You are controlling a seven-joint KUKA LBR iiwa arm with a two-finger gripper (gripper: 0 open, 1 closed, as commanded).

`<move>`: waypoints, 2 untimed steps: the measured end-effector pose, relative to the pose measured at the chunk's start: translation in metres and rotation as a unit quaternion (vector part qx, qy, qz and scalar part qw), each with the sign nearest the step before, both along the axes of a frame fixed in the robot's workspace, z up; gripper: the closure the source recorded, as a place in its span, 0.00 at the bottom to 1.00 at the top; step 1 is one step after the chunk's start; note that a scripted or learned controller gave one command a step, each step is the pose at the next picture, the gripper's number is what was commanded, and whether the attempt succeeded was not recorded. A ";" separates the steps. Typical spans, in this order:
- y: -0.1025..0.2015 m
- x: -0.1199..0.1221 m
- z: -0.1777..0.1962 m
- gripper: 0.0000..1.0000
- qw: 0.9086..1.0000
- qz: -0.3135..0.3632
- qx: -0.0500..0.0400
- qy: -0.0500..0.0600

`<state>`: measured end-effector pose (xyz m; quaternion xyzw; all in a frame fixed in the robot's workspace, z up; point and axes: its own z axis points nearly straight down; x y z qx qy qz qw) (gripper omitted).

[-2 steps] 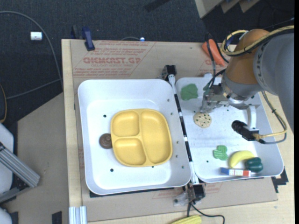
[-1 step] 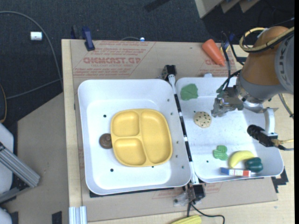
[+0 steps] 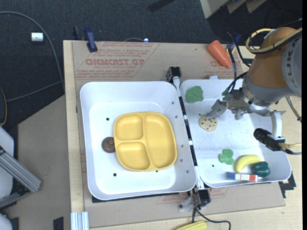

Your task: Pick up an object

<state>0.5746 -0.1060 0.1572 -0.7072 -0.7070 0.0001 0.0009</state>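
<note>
Now the gripper (image 3: 217, 110) hangs just above the cookie (image 3: 207, 123) in the right bin (image 3: 273, 176)

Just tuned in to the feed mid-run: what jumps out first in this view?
The big yellow divided plate sits in the middle of the left bin, with a small brown round thing at its left edge. On the right, the arm reaches over the right bin, its gripper just above a speckled cookie. A banana, a marker and green pieces cluster near that bin's near edge.

arm (image 3: 283, 61): grey shell | orange band | black cables | metal wrist
</note>
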 end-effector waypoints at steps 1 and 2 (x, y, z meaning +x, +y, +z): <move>-0.007 0.026 -0.069 0.00 1.000 0.000 0.000 0.000; -0.007 0.028 -0.056 1.00 1.000 0.000 -0.001 -0.002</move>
